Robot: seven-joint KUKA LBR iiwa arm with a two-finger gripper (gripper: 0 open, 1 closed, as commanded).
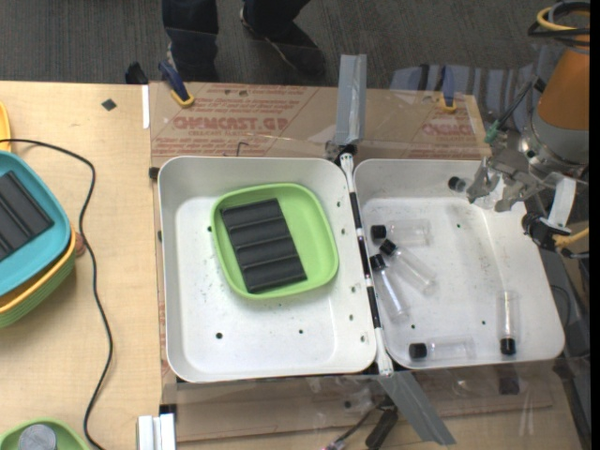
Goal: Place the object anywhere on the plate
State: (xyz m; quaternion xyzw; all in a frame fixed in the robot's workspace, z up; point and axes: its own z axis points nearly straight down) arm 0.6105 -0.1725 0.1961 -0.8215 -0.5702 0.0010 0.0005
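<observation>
Hovering at three o'clock over the right bin (553, 340), the pincer (502, 190) cannot be judged; clear tubes (412, 272) lie below, green plate (321, 242) at nine o'clock.

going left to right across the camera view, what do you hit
stacked teal and yellow plates → black cable → left bin → green plate with a black ridged block on it → right bin holding clear black-capped tubes → gripper
</observation>
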